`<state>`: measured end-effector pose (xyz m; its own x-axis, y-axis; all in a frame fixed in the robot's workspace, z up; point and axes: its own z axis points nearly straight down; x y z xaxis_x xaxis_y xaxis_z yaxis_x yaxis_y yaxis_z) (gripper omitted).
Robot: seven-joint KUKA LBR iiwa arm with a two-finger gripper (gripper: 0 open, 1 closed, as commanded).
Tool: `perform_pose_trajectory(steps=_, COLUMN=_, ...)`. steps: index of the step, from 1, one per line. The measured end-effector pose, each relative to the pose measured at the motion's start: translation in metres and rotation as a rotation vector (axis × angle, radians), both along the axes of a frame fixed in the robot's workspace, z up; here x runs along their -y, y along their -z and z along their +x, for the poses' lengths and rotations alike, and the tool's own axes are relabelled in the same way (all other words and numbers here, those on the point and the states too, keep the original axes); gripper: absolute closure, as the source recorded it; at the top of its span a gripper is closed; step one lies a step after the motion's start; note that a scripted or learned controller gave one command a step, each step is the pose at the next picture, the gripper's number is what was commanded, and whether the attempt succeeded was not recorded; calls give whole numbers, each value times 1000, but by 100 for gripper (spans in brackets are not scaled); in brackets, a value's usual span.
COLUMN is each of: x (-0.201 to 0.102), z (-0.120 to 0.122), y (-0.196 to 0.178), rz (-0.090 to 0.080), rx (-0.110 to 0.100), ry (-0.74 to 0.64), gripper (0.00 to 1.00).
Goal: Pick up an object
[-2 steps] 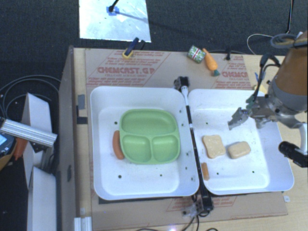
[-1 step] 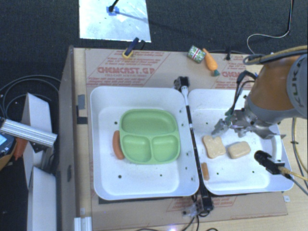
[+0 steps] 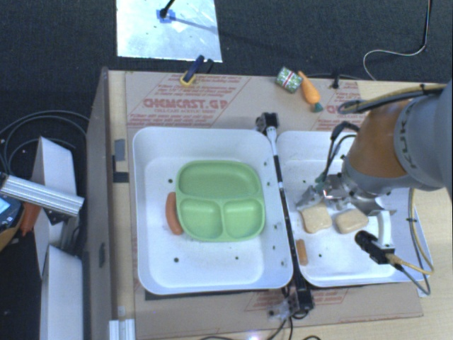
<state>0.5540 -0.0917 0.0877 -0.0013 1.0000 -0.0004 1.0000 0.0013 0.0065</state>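
In the right bin point(image 3: 322, 275) lie two beige bread-like pieces, one point(image 3: 316, 219) near the middle and one point(image 3: 350, 222) just to its right. A small orange piece point(image 3: 302, 251) rests by the divider between the bins. My gripper point(image 3: 320, 193) hangs low over the right bin, right above the left beige piece, with the grey arm and its orange band point(image 3: 375, 144) rising behind it. The left bin point(image 3: 152, 261) holds a green divided plate point(image 3: 219, 199) and a red-orange sausage point(image 3: 171, 213) at the plate's left edge.
Beyond the bins on the cardboard lie a green can point(image 3: 289, 78), an orange carrot toy point(image 3: 310, 89) and a yellow-and-blue clip point(image 3: 192, 71). Black cabling point(image 3: 382, 250) trails over the right bin's lower right corner. White boxes point(image 3: 53, 190) stand left of the bench.
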Motion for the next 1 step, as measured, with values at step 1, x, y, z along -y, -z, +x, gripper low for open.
perform_pose_trajectory(steps=1, x=68, z=34, y=-14, rz=-2, rx=-3, ry=1, gripper=0)
